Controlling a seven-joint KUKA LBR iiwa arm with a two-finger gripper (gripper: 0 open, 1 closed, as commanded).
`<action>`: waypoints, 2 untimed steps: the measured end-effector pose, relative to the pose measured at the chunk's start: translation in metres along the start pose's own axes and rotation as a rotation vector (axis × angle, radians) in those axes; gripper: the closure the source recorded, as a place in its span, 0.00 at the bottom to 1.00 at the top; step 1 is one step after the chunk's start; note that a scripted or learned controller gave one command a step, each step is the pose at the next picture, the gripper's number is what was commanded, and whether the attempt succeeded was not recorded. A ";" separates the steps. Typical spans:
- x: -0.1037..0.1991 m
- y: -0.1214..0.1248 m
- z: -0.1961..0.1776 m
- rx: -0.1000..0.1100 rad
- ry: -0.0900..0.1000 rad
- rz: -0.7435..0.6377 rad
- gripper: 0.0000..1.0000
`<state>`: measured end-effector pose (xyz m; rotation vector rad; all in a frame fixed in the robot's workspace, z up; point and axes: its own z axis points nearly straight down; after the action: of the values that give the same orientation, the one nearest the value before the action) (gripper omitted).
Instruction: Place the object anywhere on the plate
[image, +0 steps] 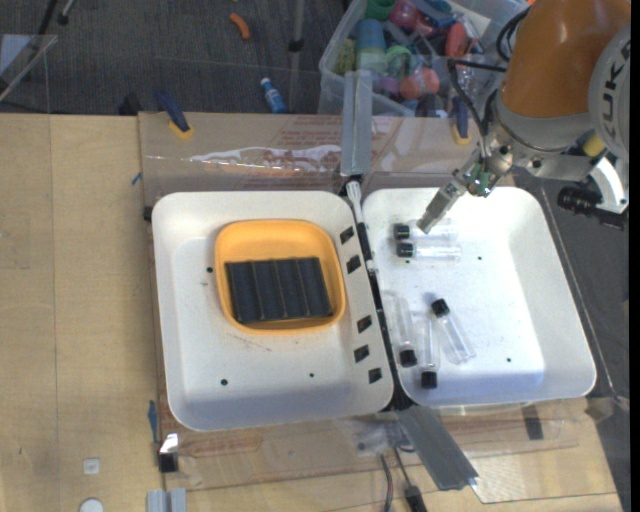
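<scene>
Claw: mine, slanting down from the 1 o'clock corner of the right bin; its tip sits just above the upper vials; I cannot tell how it is set from this angle.
Objects: clear vials with black caps. An upper pair lies at about 11 o'clock in the right bin, caps toward the divider. A lower group lies at 7 o'clock, well apart from the first.
Nearest target: the upper pair, almost under my tip. Nothing is visibly held.
Plate: orange, rounded square, in the middle of the left bin, carrying a dark ribbed insert. It lies at 9 o'clock from my tip, across the divider.
Table: pale wood, carrying both bins.
Step in hand: I judge it to be the descent for a grasp on one upper vial.
How to do it well: single out one vial, straddle its body across the short axis, avoid the cap end, and press low enough that the smooth tube cannot roll free.
Risk: the neighbouring vial may be nudged or caught too.
After the grasp: lift clear of the divider before crossing toward 9 o'clock, then release over the ribbed insert.
</scene>
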<state>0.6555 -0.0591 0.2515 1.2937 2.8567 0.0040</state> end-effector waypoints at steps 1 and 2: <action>-0.002 0.000 -0.011 -0.006 -0.003 0.004 1.00; -0.031 -0.014 -0.005 0.000 -0.001 -0.057 1.00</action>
<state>0.6656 -0.0917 0.2565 1.2114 2.8912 0.0031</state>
